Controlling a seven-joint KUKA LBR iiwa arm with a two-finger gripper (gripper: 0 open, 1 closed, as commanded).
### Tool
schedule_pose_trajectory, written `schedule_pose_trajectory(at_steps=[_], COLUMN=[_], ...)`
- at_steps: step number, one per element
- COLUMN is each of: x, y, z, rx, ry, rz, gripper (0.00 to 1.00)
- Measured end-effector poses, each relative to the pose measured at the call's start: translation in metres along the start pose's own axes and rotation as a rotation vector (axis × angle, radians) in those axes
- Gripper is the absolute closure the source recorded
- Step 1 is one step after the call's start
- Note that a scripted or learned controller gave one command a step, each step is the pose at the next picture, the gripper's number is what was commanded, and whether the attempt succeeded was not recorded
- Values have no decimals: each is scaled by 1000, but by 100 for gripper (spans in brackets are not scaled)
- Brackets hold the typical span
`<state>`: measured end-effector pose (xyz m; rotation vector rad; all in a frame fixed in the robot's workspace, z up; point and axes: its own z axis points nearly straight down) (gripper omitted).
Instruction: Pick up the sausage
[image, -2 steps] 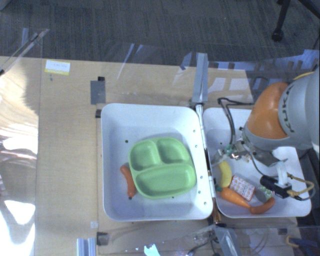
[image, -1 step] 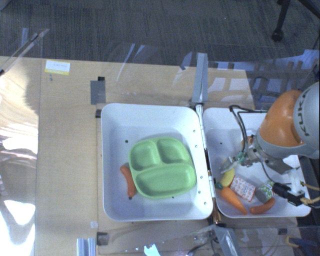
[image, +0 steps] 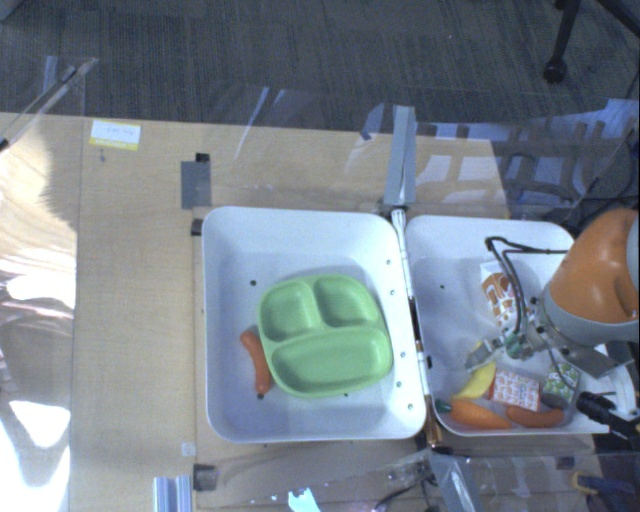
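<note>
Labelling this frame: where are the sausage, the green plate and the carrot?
sausage (image: 259, 366), camera view, on its middle, left of the plate.
green plate (image: 325, 335), camera view, on a divider ridge.
carrot (image: 478, 414), camera view, on its thick middle.

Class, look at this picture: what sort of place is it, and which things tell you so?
Probably a robot test bench in a lab. A robot arm reaches over two white bins holding toy food and a green plate, on a wooden bench behind clear screens.

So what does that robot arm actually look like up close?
The arm is a rounded orange dome over a grey collar. A thin black cable loops out beside it, and the gripper is a small metal-looking piece with greenish bits.
</note>
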<state>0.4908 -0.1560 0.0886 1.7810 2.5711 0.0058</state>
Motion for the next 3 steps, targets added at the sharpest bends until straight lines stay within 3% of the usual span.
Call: schedule_pose_trajectory(at_steps=[1,2,3], x=[-52,-48,-49], y=[37,-19,-15], z=[2,1,-11], rx=[1,2,-6], ry=[2,1,-7], rz=[1,-41,-44], gripper=[0,0,100])
